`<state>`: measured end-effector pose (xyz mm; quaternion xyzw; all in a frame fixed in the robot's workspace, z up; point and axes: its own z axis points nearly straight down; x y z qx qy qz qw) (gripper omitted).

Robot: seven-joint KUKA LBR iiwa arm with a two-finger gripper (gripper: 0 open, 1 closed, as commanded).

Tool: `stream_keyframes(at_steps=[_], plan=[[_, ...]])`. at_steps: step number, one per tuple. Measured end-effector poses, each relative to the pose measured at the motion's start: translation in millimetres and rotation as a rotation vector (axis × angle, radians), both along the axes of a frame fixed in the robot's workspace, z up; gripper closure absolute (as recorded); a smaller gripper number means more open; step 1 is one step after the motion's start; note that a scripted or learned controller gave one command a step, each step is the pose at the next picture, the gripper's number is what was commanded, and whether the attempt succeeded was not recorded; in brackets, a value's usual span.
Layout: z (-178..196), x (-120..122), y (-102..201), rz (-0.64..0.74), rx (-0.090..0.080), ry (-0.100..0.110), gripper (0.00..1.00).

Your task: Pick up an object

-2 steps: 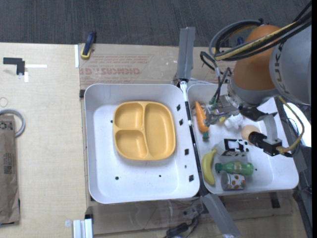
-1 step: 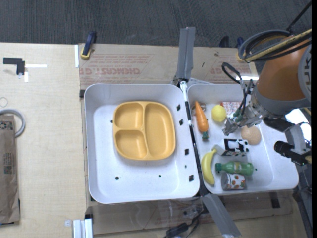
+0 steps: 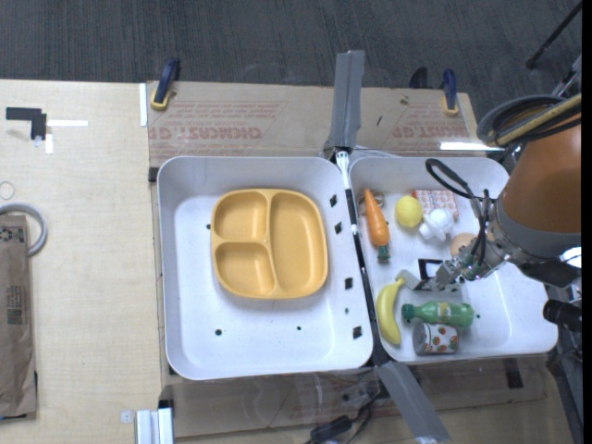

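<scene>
Orange at the wrist, the arm reaches in from the right and sets its claw [image 3: 460, 271] low over the right bin [image 3: 532, 340], just above the green bottle [image 3: 438, 314] lying on its side. Whether the claw is spread or closed, I cannot tell; the tip is small and blurred against the clutter, and nothing visibly sits in its grip.

Candidates for the pick crowd this bin: a banana [image 3: 388, 311] to the left of the bottle, a small can [image 3: 436, 339] touching the bottle's lower side, a carrot [image 3: 375, 220] near the divider, a lemon [image 3: 409, 212], a white crumpled item [image 3: 437, 223] and a red-and-white packet [image 3: 432, 200] at the back. The left bin [image 3: 185, 340] carries a yellow divided plate [image 3: 270, 243], well apart from the arm.

The bottle looks like the nearest target, and the trouble is likely to come from its shape. Being round and lying flat, it may roll out from under a closing grip, or squirt sideways into the can. With things packed so close, the claw could also land astride two objects, nudge the banana, or pinch only the cap end, so the bottle would tip and slip free on the lift.
</scene>
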<state>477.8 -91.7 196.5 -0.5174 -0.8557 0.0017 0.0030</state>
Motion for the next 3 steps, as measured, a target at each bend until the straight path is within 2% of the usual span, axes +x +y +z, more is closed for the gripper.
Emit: stream_keyframes(at_steps=[1, 2, 3], plan=[[-2.9, -0.1, -0.1, -0.033, 0.0, 0.0, 1.0], [-8.8, 63.3, 10.8, -0.3, -0.004, -0.001, 1.0], [-4.5, 28.3, -40.9, -0.246, -0.003, 0.0, 1.0]])
